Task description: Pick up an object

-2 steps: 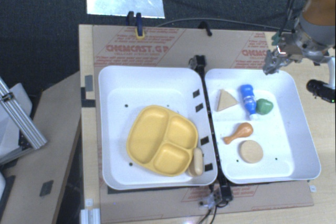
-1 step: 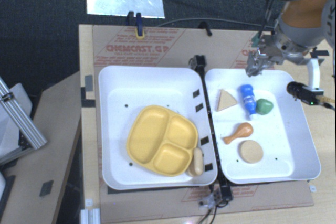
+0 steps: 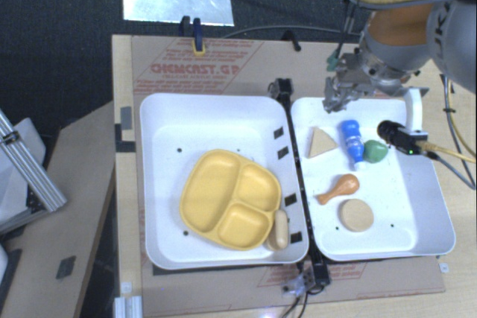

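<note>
- Looking from the left, the table [image 3: 201,63] carries a brown sheet with red lettering, and two shallow white bins sit side by side on it.
- My left bin [image 3: 160,130] holds a yellow divided plate [image 3: 231,197] that lies flat toward the near side, its three compartments facing up.
- A tan oblong roll [image 3: 279,229] lies just beside the plate's near right corner, touching its edge, close to the bin's right wall.
- My right bin [image 3: 436,220] holds the loose things I could pick, all in its left and middle part.
- A pale tan wedge [image 3: 321,141] lies flat near that bin's left wall, toward the far side.
- My hand [image 3: 337,97] hangs over the far left corner of the right bin, just beyond the wedge and the bottle; whether it is open or closed I cannot tell from this angle, and I see nothing gripped in it.
- An orange-tan drumstick shape [image 3: 339,188] lies in the middle of the bin, its thin end pointing left.
- A blue bottle [image 3: 351,139] lies on its side just right of the wedge.
- A round tan disc [image 3: 356,215] lies flat, near the drumstick shape's thick end.
- A small green piece [image 3: 375,151] sits touching the bottle's near end on its right.
</note>
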{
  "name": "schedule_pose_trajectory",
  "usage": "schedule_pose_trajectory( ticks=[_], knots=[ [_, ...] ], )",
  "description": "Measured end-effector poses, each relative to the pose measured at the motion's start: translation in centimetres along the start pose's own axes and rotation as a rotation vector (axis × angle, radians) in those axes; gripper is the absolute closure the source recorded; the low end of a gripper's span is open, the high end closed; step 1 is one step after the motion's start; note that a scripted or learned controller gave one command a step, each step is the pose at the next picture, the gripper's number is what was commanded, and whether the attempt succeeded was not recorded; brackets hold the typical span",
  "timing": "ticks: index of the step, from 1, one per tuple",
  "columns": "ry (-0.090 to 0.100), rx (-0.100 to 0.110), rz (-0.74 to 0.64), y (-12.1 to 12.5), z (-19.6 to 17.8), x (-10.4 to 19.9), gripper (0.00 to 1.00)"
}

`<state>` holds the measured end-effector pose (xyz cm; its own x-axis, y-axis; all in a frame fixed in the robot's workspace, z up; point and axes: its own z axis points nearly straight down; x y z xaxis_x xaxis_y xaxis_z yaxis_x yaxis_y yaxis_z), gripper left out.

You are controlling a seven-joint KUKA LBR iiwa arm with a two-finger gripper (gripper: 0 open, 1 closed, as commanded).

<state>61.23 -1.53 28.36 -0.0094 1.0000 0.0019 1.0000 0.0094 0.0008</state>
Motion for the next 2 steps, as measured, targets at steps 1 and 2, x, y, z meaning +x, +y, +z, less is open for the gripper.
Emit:
schedule_pose_trajectory(
  ticks=[1,2],
  knots=[
    [0.0,0.002,0.0,-0.9,2.9,5.1,1.0],
    [0.0,0.001,0.0,-2.1,3.5,9.7,1.0]
  ],
)
